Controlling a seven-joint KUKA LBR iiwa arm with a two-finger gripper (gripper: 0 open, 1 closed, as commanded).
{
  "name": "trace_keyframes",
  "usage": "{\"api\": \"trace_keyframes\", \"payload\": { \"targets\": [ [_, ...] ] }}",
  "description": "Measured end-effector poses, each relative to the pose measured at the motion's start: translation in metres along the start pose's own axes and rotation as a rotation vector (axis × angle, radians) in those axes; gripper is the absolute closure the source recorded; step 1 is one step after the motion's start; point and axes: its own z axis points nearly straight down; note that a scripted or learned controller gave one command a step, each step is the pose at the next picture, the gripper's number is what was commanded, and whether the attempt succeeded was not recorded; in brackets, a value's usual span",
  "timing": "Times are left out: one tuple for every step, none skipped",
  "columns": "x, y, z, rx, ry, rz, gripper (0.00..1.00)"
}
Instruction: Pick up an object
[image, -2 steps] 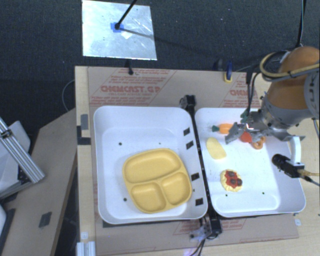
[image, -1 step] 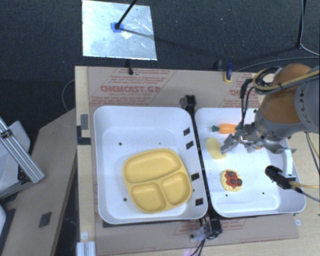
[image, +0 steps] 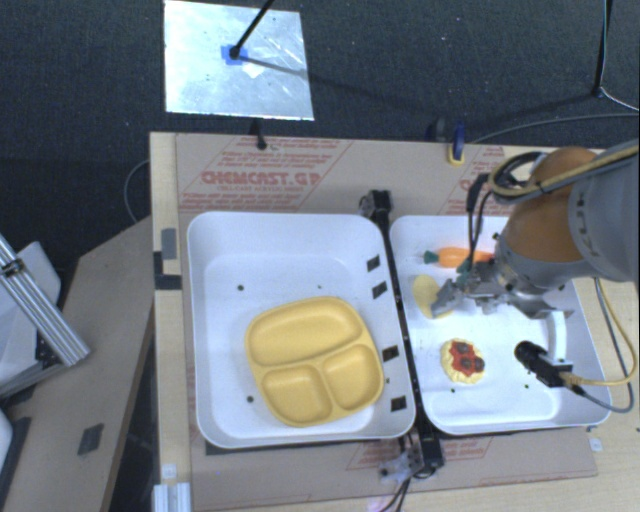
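The grey arm with its glossy orange band reaches in from the right and hangs low over the right bin (image: 580, 395), a shallow white plastic tub with rounded corners. The gripper (image: 448, 300) sits just beside a small pale yellow piece (image: 426, 294); whether its fingers are apart or together, I cannot tell. Nearby lie a slim orange carrot (image: 452, 257) with a green tip and a flat round yellow toy pizza (image: 464, 361) with red topping. The left bin (image: 230, 250) holds a smooth yellow three-compartment tray (image: 313, 360).
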Motion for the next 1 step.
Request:
{"api": "trace_keyframes", "payload": {
  "targets": [
    [0.0003,0.0003,0.0294,-0.001,0.0,0.0,0.0]
  ]
}}
